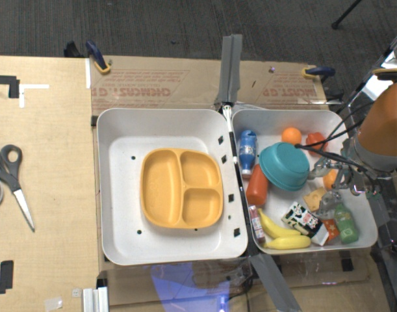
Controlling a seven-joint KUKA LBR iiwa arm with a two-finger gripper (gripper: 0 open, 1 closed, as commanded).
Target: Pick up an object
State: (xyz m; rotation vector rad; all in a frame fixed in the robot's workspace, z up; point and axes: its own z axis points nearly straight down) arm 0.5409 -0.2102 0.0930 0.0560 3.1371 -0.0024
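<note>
Fingers' spread on the gripper (329, 188) can't be told amid right bin (364, 239) clutter; it should descend squarely onto one object.

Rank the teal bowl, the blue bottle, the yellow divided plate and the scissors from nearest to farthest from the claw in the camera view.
1. Teal bowl, right bin, just left of the claw.
2. Blue bottle, right bin's left edge.
3. Yellow divided plate, left bin.
4. Scissors, far left on the bench.
</note>
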